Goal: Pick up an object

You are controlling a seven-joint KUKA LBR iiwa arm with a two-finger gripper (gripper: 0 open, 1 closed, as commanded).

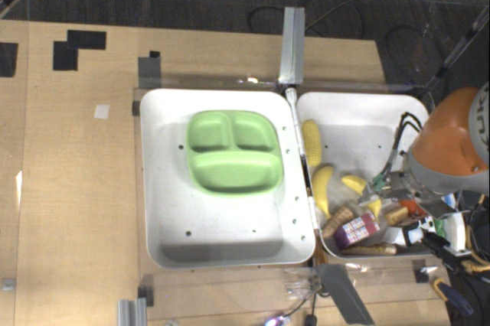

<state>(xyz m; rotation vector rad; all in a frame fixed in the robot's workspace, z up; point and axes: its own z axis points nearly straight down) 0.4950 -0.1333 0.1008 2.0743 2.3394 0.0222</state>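
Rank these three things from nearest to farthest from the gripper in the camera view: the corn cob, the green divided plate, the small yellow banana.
Measured from the gripper, in the right bin:
1. Small yellow banana, right bin, just left of the gripper.
2. Corn cob, right bin, along its left wall.
3. Green divided plate, left bin.

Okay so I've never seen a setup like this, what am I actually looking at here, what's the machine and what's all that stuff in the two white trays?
You are looking down at a slant from a camera fixed above a wooden bench. Two shallow white bins sit side by side. The left bin holds a green divided plate. The right bin holds toy food: a corn cob, a banana, a smaller yellow piece and a purple packet, among other bits. The grey and orange shape at the right is a robot arm reaching into the right bin. Its gripper is low among the food, but I cannot tell whether it holds anything.
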